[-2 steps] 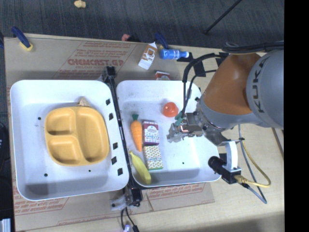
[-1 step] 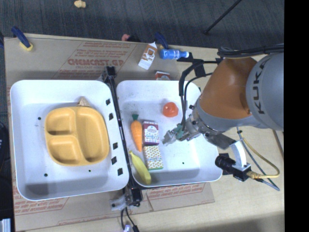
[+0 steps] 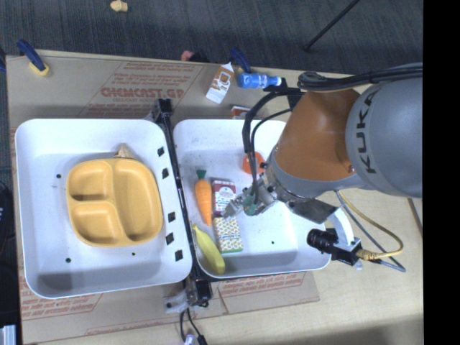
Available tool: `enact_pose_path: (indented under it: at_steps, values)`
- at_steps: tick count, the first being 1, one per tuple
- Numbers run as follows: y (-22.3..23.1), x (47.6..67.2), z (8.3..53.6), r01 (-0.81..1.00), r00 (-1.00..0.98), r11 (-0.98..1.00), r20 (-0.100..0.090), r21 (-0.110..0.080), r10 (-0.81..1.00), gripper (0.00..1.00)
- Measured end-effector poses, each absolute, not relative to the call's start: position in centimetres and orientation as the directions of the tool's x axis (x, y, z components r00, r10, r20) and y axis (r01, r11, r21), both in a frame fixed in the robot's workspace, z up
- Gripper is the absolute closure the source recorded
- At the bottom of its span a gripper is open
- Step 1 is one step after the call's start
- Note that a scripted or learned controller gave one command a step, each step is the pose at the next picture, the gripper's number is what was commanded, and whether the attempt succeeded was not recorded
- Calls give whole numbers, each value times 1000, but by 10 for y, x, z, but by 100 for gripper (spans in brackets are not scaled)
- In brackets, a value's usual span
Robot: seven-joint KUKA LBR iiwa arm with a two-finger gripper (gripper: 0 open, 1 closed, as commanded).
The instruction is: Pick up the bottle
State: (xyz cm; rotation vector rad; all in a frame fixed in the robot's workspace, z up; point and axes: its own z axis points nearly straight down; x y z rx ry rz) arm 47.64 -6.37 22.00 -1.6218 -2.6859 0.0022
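My gripper (image 3: 244,204) hangs low over the middle of the right bin (image 3: 287,259), under the orange-banded wrist. A small greenish, glassy thing (image 3: 252,206) sits right at the gripper's tip. It could be the bottle, but the wrist hides most of it. I cannot tell whether the thing is held or just lying beside the tip. A blue, bottle-like object with a pale end (image 3: 256,81) lies on the cardboard behind the right bin, outside it.
In the right bin, left of the gripper, lie a carrot (image 3: 204,200), a dark red packet (image 3: 224,192), a patterned packet (image 3: 228,234) and a banana (image 3: 209,251). An orange-red item (image 3: 248,164) peeks from under the arm. The left bin (image 3: 36,264) holds a yellow divided plate (image 3: 113,200).
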Motion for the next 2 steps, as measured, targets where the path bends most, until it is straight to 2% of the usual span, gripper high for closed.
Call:
enact_pose_path:
  at_steps: [1, 2]
  values:
    - [-3, 476, 219, 569, -823, 823, 4, -3, 569, 100]
    - [-73, 476, 226, 480, -877, 877, 0, -1, 480, 100]
